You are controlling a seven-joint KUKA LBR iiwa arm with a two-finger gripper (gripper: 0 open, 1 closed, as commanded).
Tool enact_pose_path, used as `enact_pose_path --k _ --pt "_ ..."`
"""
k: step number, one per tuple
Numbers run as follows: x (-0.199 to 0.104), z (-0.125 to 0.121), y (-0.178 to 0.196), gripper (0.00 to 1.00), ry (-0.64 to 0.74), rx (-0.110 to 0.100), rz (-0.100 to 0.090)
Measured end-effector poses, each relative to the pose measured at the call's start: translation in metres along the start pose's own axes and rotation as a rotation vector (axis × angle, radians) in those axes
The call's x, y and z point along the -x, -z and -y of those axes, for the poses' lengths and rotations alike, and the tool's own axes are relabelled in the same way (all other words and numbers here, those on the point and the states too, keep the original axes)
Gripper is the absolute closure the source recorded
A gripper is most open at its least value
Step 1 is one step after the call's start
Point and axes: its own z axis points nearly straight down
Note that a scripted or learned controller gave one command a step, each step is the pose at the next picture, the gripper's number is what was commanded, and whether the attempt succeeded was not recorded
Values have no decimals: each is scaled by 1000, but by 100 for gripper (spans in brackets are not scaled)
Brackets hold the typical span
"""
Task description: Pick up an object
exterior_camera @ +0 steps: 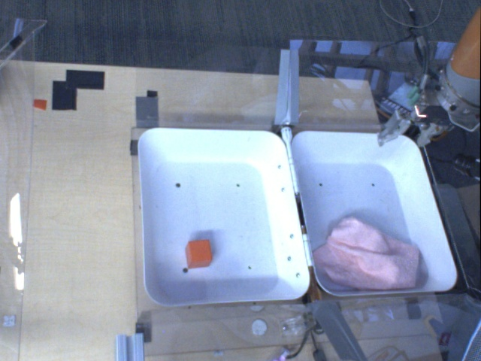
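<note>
Two bins: pincer point(406, 130), splayed and holding nothing, over right bin's point(353, 156) far rim; cloth point(368, 260) near corner.

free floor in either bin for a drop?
Left bin: bare floor everywhere but the orange block near its front. Right bin: bare back half; the pink cloth crowds the front. The gripper sits over its back-right rim.

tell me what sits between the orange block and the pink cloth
Camera view: bare bin floor, then the divider where both bins' rims meet, lies between the orange block and pink cloth.
</note>
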Motion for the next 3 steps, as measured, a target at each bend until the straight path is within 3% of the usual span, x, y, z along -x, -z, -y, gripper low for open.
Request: enact_pose_path --k 1,2,3 --pt "23 40 -35 0 -116 2 0" --pt "22 119 -80 0 -222 0 1" --pt "-69 121 -156 0 -278 14 -1"
